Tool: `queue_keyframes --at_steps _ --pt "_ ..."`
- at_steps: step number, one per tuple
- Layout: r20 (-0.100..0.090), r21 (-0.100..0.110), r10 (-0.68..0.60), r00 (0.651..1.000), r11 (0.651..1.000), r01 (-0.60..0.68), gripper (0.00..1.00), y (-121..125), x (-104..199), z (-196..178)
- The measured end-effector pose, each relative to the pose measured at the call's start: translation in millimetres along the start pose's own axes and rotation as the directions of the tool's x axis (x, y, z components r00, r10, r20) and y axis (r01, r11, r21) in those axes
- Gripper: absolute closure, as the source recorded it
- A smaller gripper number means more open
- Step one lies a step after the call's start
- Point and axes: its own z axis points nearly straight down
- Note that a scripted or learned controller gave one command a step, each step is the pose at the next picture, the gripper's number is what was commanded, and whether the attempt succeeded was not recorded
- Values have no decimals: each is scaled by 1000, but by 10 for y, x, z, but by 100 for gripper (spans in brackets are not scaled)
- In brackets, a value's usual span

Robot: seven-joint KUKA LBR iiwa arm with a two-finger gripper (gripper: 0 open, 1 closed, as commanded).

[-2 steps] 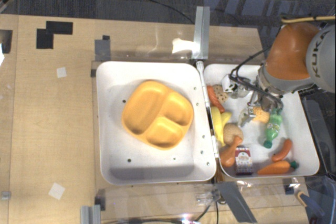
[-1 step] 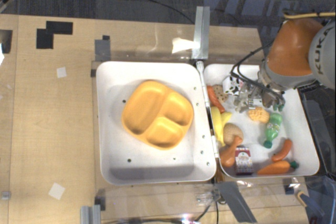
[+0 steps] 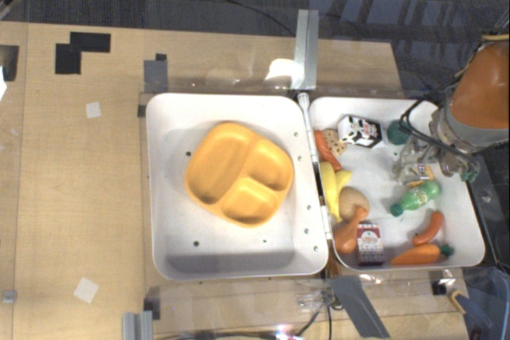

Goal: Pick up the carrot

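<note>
On the left of the counter point(image 3: 72, 195), one white bin point(image 3: 171, 251) carries a yellow divided plate point(image 3: 239, 171) and nothing that matters to the grasp. The right-hand bin point(image 3: 470, 247) carries the clutter. Along its left wall lie an orange-red piece point(image 3: 325, 149), a banana point(image 3: 333, 189), a brownish potato-like lump point(image 3: 353, 201), a sausage-like piece point(image 3: 347, 232) and a small red packet point(image 3: 368, 241). A black-and-white cow toy point(image 3: 360, 131) sits near the far wall.

The carrot point(image 3: 418, 255) lies at the bin's near right corner, close to the front wall, its long axis running nearly left to right across the view, with the green stub at the right-hand end. Just beyond it, a smaller orange-red piece point(image 3: 429, 227) lies on a slant, near enough to get in the way. A green bottle-shaped toy point(image 3: 416, 197) sits between that piece and the tool.

The tool point(image 3: 416, 162) hangs over the far right part of the same bin, under the orange band of the arm point(image 3: 478, 99). Whether it is spread or closed cannot be told, and nothing is seen pinched in it. From the tool, the carrot lies towards the near edge, well apart and almost straight ahead. The coming move looks like a travel towards the viewer past the green toy, with the grip set across the carrot's width.
</note>
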Motion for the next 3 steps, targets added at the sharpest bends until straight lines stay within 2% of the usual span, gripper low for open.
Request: queue_keyframes --at_steps 1,2,3 --pt "7 -2 168 986 986 -168 100 39 -725 -1053" --pt "0 -5 -381 925 925 381 100 40 -512 -286" --pt "2 -4 -380 925 925 380 0 39 -519 -299"
